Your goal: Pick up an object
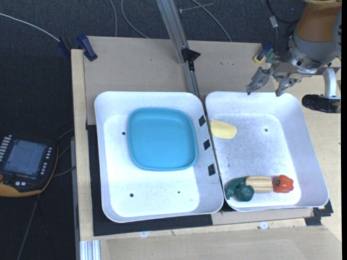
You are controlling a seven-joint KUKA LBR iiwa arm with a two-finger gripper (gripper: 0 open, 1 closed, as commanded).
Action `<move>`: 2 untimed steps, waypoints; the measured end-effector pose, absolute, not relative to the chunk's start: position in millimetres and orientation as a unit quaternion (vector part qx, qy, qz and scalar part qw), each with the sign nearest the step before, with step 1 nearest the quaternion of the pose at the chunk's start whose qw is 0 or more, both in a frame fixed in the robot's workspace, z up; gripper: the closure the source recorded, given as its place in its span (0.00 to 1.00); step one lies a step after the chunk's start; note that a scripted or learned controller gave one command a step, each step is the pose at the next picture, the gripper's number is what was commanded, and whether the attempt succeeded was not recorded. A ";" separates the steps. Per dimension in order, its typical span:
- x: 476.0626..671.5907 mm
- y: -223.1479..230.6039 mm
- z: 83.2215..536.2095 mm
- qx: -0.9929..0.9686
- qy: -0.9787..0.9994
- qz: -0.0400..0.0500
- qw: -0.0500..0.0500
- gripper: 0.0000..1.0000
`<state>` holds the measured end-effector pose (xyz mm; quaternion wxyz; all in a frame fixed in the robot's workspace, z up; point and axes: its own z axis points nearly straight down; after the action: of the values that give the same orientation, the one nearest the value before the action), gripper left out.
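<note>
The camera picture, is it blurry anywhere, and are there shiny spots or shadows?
In the camera view the blue plate, yellow piece and toys along the right bin's near edge look fairly sharp; the tool is slightly soft. Lighting is even, with a mild sheen on the plate, no harsh glare, and only faint shadows along the bin walls.

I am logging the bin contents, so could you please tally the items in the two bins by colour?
Blue: 1, the plate
Yellow: 1, the yellow piece
Green: 1, the green item
Tan: 1, the tan item
Red: 1, the red item
Total: 5
</note>
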<state>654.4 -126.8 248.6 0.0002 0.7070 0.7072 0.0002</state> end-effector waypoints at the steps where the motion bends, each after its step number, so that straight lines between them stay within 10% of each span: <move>1: 652.9 -130.3 186.4 0.707 0.707 -0.001 -0.002 0.00; 2: 658.7 -130.0 141.6 0.707 0.707 -0.001 -0.002 0.00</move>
<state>658.7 -130.0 141.6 -0.0015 0.7070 0.7073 -0.0011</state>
